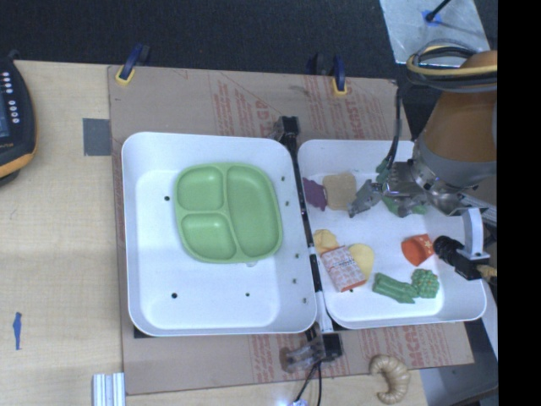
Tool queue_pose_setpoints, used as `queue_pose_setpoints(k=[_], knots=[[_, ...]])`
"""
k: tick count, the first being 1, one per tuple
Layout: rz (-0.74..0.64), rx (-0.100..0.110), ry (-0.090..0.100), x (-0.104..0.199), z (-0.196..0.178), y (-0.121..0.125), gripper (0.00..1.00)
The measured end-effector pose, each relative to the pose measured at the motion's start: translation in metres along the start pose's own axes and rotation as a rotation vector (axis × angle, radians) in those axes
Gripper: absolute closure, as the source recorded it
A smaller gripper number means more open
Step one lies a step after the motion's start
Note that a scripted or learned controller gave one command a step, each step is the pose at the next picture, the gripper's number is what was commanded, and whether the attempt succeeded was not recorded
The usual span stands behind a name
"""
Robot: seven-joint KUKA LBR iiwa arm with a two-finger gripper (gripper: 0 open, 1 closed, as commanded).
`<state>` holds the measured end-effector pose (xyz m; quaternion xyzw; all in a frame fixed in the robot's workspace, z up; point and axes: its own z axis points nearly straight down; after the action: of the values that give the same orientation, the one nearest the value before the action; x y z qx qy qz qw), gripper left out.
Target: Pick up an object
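Grey tool (365,203) over right bin (473,309), beside tan piece (340,189)

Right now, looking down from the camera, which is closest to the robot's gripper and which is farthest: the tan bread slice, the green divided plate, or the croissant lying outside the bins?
1. Tan bread slice, right beside the gripper in the right bin.
2. Green divided plate, over in the left bin.
3. Croissant, on the bench below the right bin's near edge.

Arm (461,125): you see it cut off at the right edge.
Gripper (365,203): your view is too small to tell how it stands.
Right bin (338,315): the arm hides your view of its far right corner.
Controller (13,117): cut by the left edge.
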<state>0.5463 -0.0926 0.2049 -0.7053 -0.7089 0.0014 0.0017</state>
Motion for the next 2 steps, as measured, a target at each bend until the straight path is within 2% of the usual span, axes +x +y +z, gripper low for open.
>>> queue_pose_setpoints(k=[1,2], knots=[[0.007,0.004,-0.001,-0.073,0.118,-0.018,0.00],[-0.001,-0.010,-0.002,-0.056,0.062,0.040,0.00]])
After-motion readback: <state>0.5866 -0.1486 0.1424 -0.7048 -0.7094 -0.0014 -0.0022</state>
